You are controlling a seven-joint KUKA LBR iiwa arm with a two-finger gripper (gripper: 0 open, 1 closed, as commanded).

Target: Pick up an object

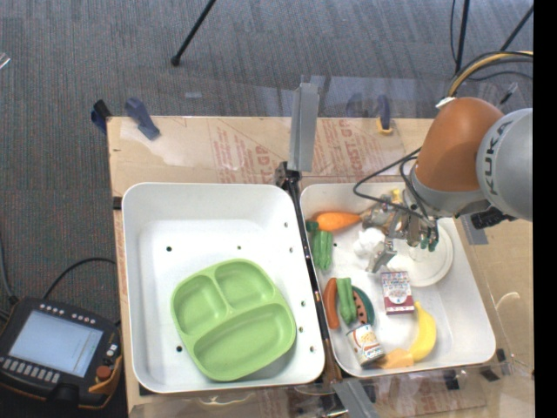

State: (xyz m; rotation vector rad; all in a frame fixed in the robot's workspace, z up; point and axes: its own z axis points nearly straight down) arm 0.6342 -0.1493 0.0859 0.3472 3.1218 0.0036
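where the grey arm with its orange band (461, 155) reaches in from three o'clock, the two-finger gripper (396, 240) hangs over the right shallow white bin (477, 307); whether it is parted or closed cannot be told. the left white bin (157, 225) holds a green three-compartment plastic plate (233, 319) toward five o'clock. in the right bin, a yellow banana (424, 333) lies at five o'clock, an orange carrot (338, 221) at eleven, a small red-and-white carton (397, 291) centrally.

Green divided plate (233, 320) smooth matt plastic; white bins (148, 233) glossy plastic; bench top (218, 151) raw printed cardboard; banana (424, 336) shiny plastic
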